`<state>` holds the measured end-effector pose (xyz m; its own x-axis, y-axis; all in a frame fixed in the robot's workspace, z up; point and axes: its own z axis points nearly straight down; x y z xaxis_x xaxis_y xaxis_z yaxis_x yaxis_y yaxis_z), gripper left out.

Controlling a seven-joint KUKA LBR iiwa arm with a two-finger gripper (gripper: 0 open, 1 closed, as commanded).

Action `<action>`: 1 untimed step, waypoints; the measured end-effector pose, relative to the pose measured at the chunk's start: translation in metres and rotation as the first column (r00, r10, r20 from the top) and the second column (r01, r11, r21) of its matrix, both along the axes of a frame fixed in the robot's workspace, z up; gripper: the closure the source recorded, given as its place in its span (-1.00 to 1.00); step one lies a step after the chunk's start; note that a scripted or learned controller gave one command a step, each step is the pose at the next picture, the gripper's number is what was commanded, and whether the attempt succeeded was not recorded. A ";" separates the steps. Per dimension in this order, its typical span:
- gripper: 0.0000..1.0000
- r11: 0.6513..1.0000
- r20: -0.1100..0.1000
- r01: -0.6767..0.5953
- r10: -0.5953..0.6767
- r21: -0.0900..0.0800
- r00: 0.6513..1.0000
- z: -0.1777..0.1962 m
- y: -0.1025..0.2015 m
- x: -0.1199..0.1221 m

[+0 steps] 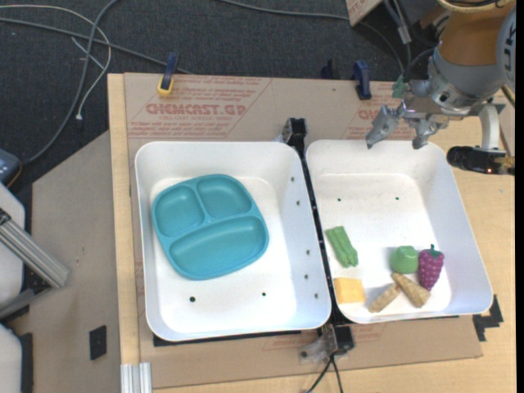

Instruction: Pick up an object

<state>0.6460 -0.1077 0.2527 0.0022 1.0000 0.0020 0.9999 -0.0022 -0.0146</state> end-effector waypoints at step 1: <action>-1.00 1.000 0.014 -0.002 0.002 -0.002 1.000 0.008 0.000 0.002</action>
